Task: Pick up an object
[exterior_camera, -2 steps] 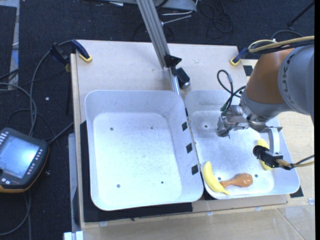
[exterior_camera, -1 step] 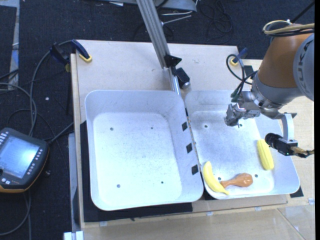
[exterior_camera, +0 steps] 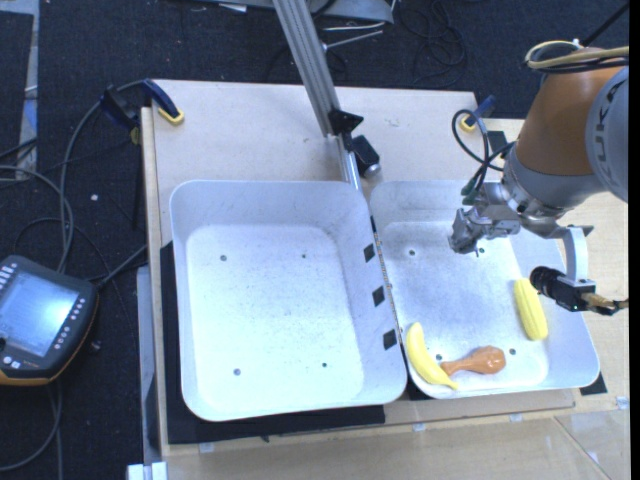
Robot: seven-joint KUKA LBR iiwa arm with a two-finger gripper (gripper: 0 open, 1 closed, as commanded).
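The bench (exterior_camera: 260,118) carries two shallow white bins side by side; the left bin (exterior_camera: 200,268) is the bigger-looking one from here, and the right bin (exterior_camera: 430,208) holds everything worth picking. The arm (exterior_camera: 570,118) reaches in from the right, grey with its orange band, and its gripper (exterior_camera: 468,236) hangs over the upper part of the right bin with nothing in it; how wide it stands I cannot tell from this slant. All three things lie toward the near edge, away from the gripper. The corn cob (exterior_camera: 530,309) is the closest, lying near the bin's right wall, its long axis roughly up-and-down the view. The banana (exterior_camera: 424,358) curves along the near-left corner, and the chicken drumstick (exterior_camera: 478,362) lies just beside it, its narrow end pointing toward the banana
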